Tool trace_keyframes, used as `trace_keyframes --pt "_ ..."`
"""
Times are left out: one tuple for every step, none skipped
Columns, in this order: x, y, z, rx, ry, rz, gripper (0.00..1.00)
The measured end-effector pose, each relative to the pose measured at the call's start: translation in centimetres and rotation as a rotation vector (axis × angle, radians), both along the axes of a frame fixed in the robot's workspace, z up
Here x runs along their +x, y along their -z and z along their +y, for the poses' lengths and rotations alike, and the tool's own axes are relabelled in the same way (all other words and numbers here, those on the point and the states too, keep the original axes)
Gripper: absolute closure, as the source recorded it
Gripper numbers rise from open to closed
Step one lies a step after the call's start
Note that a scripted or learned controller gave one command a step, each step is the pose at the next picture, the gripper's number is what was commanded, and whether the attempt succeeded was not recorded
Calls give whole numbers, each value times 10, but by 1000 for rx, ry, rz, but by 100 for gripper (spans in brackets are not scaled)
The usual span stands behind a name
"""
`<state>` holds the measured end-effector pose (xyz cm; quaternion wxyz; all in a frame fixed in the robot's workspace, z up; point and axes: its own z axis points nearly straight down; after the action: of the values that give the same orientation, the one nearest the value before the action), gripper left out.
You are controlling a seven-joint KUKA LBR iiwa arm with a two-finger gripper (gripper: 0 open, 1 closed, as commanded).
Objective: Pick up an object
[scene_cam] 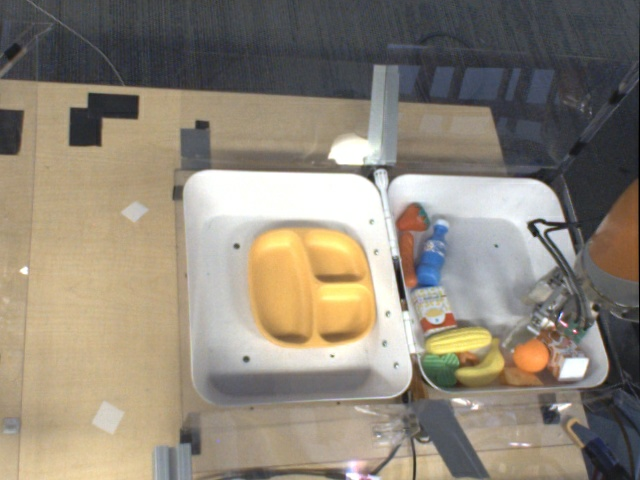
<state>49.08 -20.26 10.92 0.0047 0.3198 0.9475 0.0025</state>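
1. The gripper (556, 320) sits low in the right bin (480, 193), near its right wall. It is a tangle of metal and wires from where I stand, and I cannot tell its state or whether it has hold of anything.
2. Just beside the gripper, toward the bin's front edge, lies an orange ball (531, 356). It looks to be resting on the bin floor, so I judge it not yet picked up.
3. A small white block (573, 369) sits in the bin's front right corner, close to the ball.
4. Further left along the front edge are a banana (484, 366), a corn cob (459, 341) and something green (438, 368), bunched together and touching.
5. Against the bin's left wall stand a small carton (433, 309), a blue bottle (432, 254) and, at the back, a carrot (411, 218).
6. The left bin (215, 268) holds a yellow tray (308, 285), well apart from the gripper.
7. As I read it, the reach into the bin is made; the grasp and lift are left.
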Motion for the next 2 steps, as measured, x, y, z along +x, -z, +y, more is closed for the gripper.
trace_keyframes --pt "59 20 1 -3 172 -2 0" --pt "99 -30 -3 -3 206 -2 0"
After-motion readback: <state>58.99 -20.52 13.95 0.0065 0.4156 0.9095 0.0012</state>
